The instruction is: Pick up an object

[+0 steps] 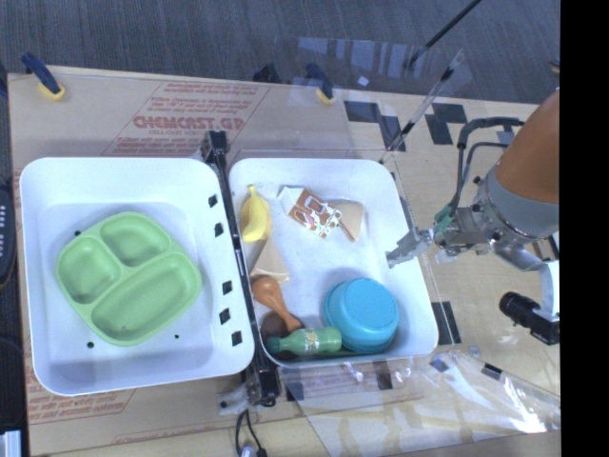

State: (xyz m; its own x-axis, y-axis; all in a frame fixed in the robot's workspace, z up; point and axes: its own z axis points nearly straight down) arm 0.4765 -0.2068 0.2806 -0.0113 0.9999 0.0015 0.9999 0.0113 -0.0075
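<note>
Lying at the right bin's (285, 174) 9 o'clock, a yellow banana (253, 217); gripper (407, 248) at 3 o'clock, its state impossible to tell.

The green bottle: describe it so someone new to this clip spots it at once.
Look in the right bin, along its near wall. The green bottle lies on its side there, between a brown piece and the blue bowl. It is the one green thing in that bin.

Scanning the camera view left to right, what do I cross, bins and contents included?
Left bin → green divided plate → banana → patterned packet → blue bowl → right bin's far wall → gripper, over that wall. The drumstick and green bottle overlap others in the order, so they are left out.
</note>
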